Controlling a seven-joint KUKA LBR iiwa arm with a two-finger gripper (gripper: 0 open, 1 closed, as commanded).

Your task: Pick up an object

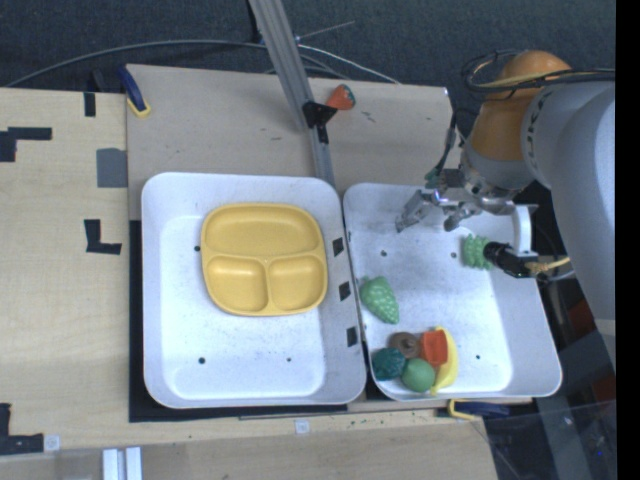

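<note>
The grey arm [560, 138] reaches in over the right bin [520, 358], orange band uppermost, wrist bent down toward the bin's far end. Its gripper [432, 213] hangs there with fingers spread wide, nothing between them. In the left bin [165, 368] lies a yellow divided tray [265, 258]. Relative to the right bin: a green leafy toy [380, 299] near its left wall, a small cluster of toys [420, 360] in its near-left corner, a green piece [472, 252] toward its right wall. No readable writing.
</note>
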